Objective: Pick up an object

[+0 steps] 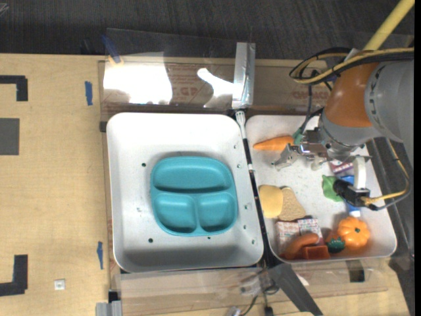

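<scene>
1. So far nothing has been lifted: the grey arm with its orange band [347, 101] reaches in from the right of the frame, and its claw [289, 155] hangs low over the upper part of the right bin [388, 239].

2. Whether the claw is open or closed cannot be told; its metal tip is small and blurred, and no object can be made out between its parts.

3. The nearest candidate is the orange carrot [273, 143], lying on the bin floor just left of and above the claw tip, touching it or close to it.

4. Other things lie lower in the same bin: a yellow piece [270, 198] beside a tan wedge [291, 207], a small printed packet [297, 228], a red item [314, 251], a small orange pumpkin [353, 233] and a green piece [331, 186] below the wrist.

5. The left bin [125, 176] holds a teal divided tray [194, 194], well apart from the claw.

6. Judging from this, the approach is done; the grasp itself, and the lift clear of the bin, are left.
</scene>
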You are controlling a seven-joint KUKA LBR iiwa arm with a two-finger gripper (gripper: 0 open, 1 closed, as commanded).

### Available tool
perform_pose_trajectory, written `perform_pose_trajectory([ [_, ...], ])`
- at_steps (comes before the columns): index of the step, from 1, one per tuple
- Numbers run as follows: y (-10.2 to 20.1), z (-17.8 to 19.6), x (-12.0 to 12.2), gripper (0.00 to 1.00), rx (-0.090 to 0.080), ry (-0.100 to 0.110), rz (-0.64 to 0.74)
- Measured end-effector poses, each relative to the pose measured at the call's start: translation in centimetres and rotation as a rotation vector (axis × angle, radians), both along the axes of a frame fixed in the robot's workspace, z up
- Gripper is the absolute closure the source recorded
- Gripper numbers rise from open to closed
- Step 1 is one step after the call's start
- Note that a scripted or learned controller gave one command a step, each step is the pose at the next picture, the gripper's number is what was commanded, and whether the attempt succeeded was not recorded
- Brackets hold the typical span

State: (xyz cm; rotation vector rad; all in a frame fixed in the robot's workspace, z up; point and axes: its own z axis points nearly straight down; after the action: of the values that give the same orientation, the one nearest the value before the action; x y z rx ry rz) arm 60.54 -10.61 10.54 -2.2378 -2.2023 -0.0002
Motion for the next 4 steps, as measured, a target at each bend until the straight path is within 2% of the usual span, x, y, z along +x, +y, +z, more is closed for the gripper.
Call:
perform_pose_trajectory([
  [1, 1.0, -1.9, 4.2, 0.0, -0.003, -0.006, 0.052],
  [2, 1.1, -2.0, 5.6, 0.0, -0.002, 0.028, -0.224],
  [3, 1.1, -1.3, 5.4, 1.0, -0.006, 0.033, -0.226],
  [4, 1.1, -1.5, 5.3, 0.0, -0.006, 0.039, -0.225],
])
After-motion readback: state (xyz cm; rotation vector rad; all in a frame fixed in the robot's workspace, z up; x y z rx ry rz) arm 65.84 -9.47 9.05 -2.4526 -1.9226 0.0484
